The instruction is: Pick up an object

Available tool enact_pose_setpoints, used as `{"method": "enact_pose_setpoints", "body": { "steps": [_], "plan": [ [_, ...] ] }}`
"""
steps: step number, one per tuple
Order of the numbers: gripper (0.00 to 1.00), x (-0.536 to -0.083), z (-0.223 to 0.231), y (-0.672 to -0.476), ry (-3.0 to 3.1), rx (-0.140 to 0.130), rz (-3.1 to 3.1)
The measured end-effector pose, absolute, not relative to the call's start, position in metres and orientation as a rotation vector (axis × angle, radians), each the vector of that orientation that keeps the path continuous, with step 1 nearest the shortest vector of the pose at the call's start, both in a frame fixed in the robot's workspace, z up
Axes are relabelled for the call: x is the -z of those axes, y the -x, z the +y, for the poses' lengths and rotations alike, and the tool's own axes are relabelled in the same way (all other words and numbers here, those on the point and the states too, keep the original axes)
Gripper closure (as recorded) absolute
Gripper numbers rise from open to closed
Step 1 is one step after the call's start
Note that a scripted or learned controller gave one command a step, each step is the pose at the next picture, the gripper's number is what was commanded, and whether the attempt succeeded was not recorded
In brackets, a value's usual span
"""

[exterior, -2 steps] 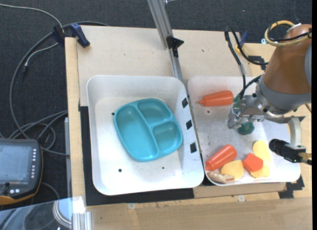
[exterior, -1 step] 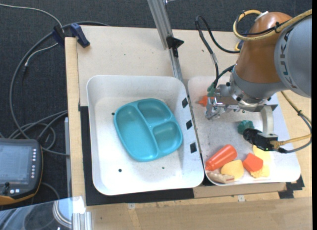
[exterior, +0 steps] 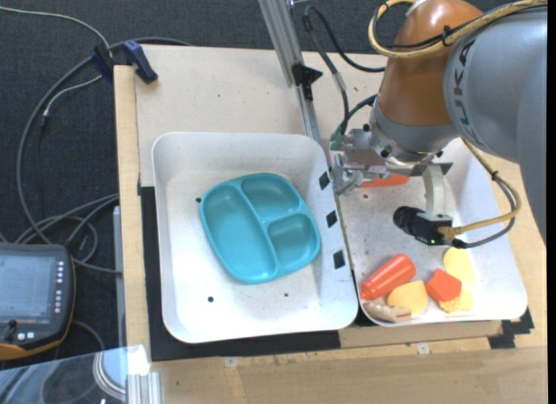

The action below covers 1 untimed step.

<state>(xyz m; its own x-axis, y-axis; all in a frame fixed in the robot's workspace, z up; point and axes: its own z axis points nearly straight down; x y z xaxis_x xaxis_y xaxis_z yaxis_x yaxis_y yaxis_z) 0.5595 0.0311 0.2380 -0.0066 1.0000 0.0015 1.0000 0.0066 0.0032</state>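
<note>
Robot claw (exterior: 382, 176), grip state unclear, hangs over the right bin (exterior: 495, 220), above the orange carrot (exterior: 387, 275).

A divided tray (exterior: 259, 227) sits in the middle of the left bin (exterior: 174, 159), while over in the right bin (exterior: 499, 259) the toy foods (exterior: 419, 286) crowd the near edge, and the gripper (exterior: 382, 166) hangs above that bin's far part, just beside the divide.
</note>
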Motion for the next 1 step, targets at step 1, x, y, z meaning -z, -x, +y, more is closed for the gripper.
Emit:
{"method": "enact_pose_setpoints", "body": {
  "steps": [1],
  "plan": [
    [1.0, -0.2325, 0.0896, -0.5856, -2.213, -0.005, 2.23]
  ]
}}
